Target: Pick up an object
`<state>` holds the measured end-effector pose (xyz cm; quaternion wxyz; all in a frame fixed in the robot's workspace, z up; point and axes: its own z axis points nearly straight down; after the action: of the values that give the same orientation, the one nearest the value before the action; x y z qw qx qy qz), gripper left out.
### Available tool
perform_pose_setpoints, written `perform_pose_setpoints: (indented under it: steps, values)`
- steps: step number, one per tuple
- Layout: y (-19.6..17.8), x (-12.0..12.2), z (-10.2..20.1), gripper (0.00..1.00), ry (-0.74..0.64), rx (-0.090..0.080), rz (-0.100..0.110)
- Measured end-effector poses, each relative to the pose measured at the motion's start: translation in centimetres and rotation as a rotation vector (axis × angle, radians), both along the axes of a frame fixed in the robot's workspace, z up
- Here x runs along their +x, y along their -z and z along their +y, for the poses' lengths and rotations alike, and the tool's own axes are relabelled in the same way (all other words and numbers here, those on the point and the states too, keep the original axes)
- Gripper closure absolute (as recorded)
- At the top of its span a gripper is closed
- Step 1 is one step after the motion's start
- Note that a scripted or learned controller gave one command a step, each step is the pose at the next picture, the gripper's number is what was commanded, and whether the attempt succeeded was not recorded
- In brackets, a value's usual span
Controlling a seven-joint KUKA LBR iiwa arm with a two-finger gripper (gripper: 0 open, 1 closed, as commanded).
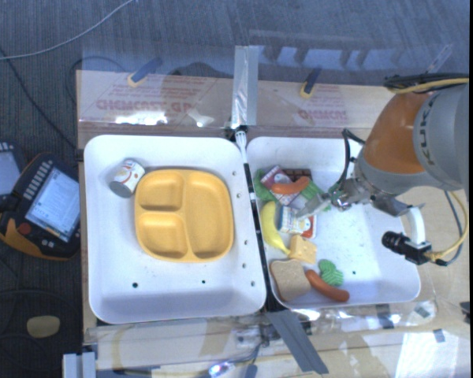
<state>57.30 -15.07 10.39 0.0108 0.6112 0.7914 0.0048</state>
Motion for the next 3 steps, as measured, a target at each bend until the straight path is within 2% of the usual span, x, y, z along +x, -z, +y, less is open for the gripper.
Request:
perform_pose_setpoints:
  steps: [1,2,3]
  values:
    - [0.7,3.7,2.6,0.0,0.031,-0.001,0.001]
    - [-0.7,4.0,2.5,1.0,0.032,-0.004,-0.011]
    - [-10.2,6.7,8.8,1.0,0.133,0.004,0.023]
